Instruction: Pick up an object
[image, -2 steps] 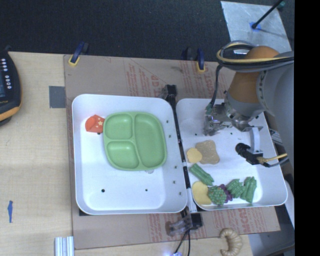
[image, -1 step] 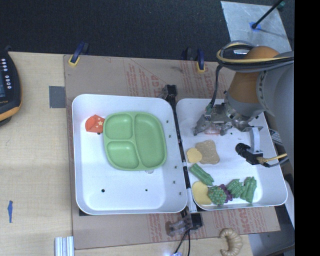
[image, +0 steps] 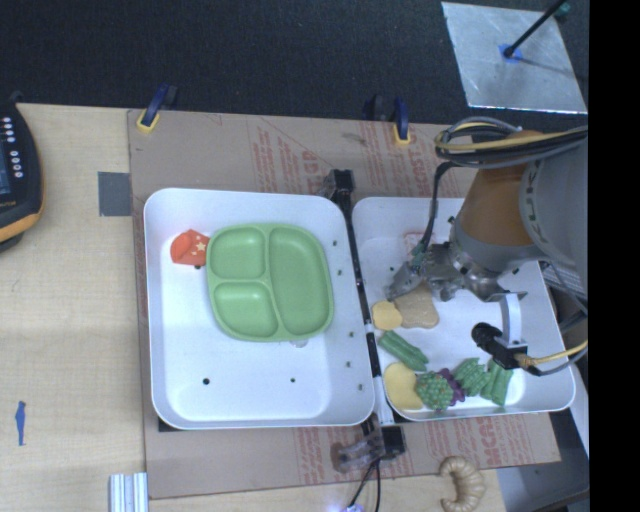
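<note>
Gripper (image: 412, 283) sits low inside the right bin (image: 540, 400), hanging just above a tan flat piece (image: 420, 314) that lies near the bin's left wall — whether anything is between its fingers cannot be told from this angle. Just left of that tan piece, touching it, lies a small yellow round piece (image: 386, 316). Below the tan piece a green pod-like piece (image: 402, 349) lies at a slant, and further below it a larger yellow piece (image: 400, 386) rests against a bunch of green and purple grapes (image: 440, 388), with more green toy food (image: 490, 380) to the right of the grapes. Above the gripper the grey arm with its orange band (image: 500, 205) reaches in, cables looping over it. Left of the tan piece, across the divider, the left bin (image: 180, 390) holds a green three-compartment plate (image: 270, 282), with a small red item (image: 188, 248) touching that plate's upper-left edge.
</note>
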